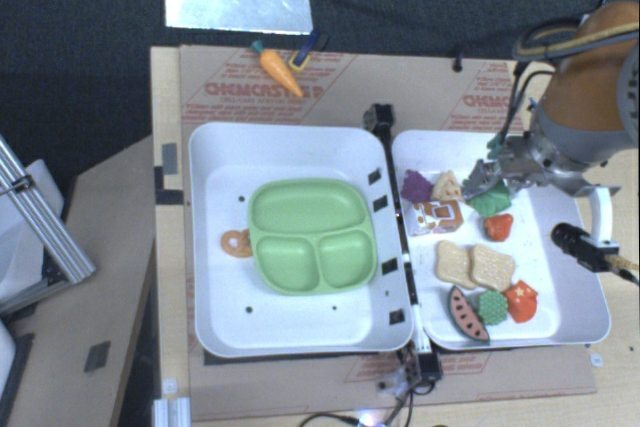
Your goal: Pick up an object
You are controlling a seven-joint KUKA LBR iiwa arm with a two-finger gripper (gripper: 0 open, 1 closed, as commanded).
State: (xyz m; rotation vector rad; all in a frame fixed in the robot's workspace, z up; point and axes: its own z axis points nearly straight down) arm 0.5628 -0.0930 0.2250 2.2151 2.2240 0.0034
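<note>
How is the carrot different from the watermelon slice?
The carrot is orange and long, tapering to a point; the watermelon slice is a curved wedge, red with dark seeds and a green rind. The carrot lies on the board behind the bins; the watermelon slice lies inside the right bin, near its front edge. Both look like toy food.

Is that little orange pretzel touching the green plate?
Touching, it seems: the camera view shows the pretzel lying against the green plate's left rim with no gap between them.
</note>
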